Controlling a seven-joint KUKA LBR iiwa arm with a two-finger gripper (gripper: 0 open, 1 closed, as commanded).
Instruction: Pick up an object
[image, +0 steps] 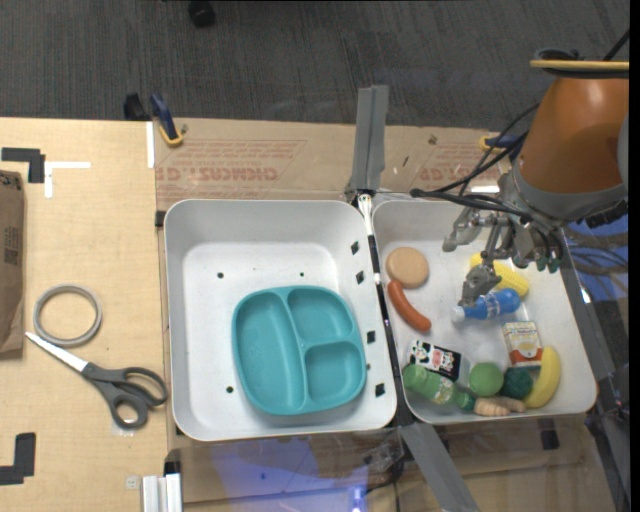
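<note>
End effector (482, 288) over the right bin (575, 300).
It hangs just above a blue bottle (492, 305), perhaps touching it; a hot dog (409, 305) lies at nine o'clock.

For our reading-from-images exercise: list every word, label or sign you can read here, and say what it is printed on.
Red print on the cardboard: upside down and blurred, not readable.
Juice box label: too small to read.
Black-and-white card: a picture, no legible words.
Blue bottle label: blurred.
So nothing reads clearly.

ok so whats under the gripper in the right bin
A small blue plastic bottle lies just below the gripper, with a yellow object beside it. The gripper covers part of both, so whether they touch is hidden.
</note>
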